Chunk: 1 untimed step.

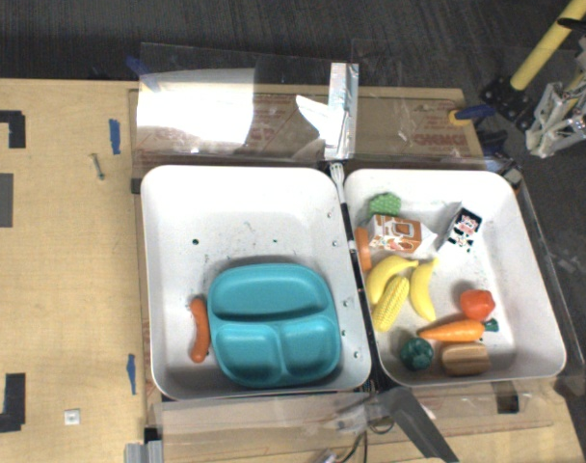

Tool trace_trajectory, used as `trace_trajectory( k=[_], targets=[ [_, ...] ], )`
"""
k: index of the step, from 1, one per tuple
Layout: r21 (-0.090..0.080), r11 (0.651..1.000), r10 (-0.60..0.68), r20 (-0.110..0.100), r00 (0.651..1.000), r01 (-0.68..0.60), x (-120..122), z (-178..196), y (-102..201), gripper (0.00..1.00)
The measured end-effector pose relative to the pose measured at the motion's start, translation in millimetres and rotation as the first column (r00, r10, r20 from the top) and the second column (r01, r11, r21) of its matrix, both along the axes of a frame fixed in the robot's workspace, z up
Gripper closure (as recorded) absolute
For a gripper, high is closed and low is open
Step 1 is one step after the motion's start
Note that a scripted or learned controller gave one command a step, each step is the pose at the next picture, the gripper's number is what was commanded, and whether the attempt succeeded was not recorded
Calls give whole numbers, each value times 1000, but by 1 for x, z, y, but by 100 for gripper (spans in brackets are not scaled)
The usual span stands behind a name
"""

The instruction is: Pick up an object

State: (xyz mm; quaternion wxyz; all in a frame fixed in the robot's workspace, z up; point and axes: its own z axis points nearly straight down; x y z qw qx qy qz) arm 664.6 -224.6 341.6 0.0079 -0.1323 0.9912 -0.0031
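Gripper state: whether it is released or clenched cannot be told from this view, so record no grasp.

Candidates lie in two bins. The right bin [539, 287] is crowded: a carton [394, 234], a banana [420, 285] touching a corn cob [391, 299], a tomato [476, 304], a carrot [452, 331] and a bread roll [465, 358] just beside it. All look like light, stiff plastic toys, probably smooth and inclined to slip or roll.

The left bin [168, 210] holds a teal tray [274, 324] and, just beside its left edge, an orange sausage [199, 329].

You would do best with the sausage: it is slim, has bare floor on its left, and should take a pinch across its middle. The tray is broad and shallow — a poor fit for two fingers. In the right bin, expect neighbours to be nudged.
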Motion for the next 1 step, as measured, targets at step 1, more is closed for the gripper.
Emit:
trace_trajectory(
  k=[1],
  targets=[
    [5, 987, 159, -12, 987, -159, 2, -20, 3, 100]
  ],
)
